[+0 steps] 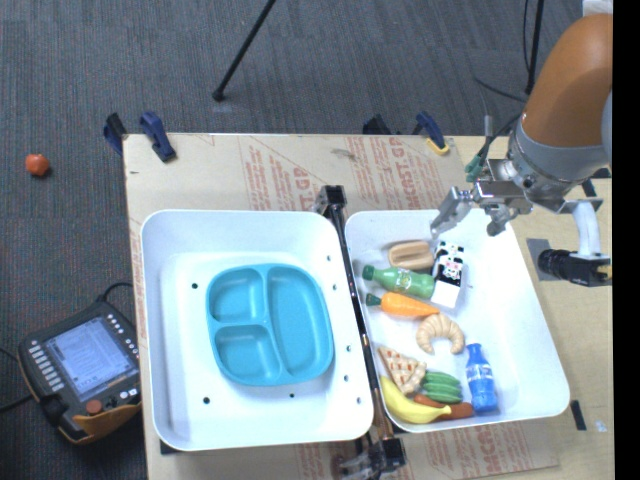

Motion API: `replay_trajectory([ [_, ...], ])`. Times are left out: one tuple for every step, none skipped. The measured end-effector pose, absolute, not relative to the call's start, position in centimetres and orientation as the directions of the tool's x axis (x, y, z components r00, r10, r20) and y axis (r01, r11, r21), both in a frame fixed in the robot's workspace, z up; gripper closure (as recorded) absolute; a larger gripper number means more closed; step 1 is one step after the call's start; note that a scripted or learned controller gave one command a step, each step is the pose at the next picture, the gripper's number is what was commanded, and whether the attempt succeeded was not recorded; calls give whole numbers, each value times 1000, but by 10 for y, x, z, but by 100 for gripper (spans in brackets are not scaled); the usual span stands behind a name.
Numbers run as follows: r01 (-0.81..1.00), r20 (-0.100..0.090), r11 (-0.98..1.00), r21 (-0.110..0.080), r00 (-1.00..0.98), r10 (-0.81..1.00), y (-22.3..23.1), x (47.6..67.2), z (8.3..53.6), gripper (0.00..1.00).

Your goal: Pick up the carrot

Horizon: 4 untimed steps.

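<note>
One carrot (409,306) lies mid right bin (535,298), between green bottle (400,281) and croissant (442,333) | step: approach | my gripper (470,211) wide, unladen, above far edge | next: descend onto carrot.

Saw a cow-print carton (449,271) just below the gripper (470,218), touching a green bottle (400,280), near a hot-dog bun (410,254). Farther below, noted a croissant (442,333), blue bottle (481,378), waffle (402,368) and banana (415,408). Well leftward, found a blue divided plate (270,325) in the left bin (160,268).
</note>
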State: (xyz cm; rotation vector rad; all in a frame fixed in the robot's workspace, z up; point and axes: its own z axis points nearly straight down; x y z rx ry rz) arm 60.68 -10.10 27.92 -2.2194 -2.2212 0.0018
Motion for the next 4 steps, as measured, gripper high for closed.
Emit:
replay_trajectory([
  [991, 3, 136, -6, -136, 991, -110, 560, 129, 0],
  [975, 3, 222, -3, -222, 975, -89, 577, 87, 0],
  [975, 2, 221, -3, -221, 975, -90, 577, 88, 0],
  [999, 3, 45, -5, -45, 999, -89, 555, 87, 0],
])
